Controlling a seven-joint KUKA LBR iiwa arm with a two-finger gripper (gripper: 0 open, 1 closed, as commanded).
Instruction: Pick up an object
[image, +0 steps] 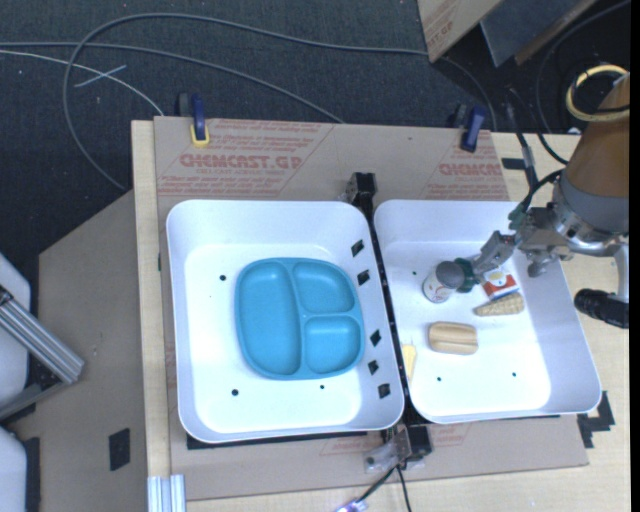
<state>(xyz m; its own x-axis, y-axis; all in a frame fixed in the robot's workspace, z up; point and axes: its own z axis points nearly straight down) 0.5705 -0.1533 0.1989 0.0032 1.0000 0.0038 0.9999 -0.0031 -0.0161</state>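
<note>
Bread roll (453, 338) lies in the right bin (560, 385); the gripper (458, 276) sits low over a small round thing (436, 287), its grasp impossible to tell.

**Arm pose: reaching in from right, wrist low**

Arm (600, 165) comes in from the right edge, orange band above the grey wrist. Wrist angled down and left. Gripper (455, 276) extends leftward from it at a slant, tip dark green-grey. Finger state not readable from this angle.
</note>
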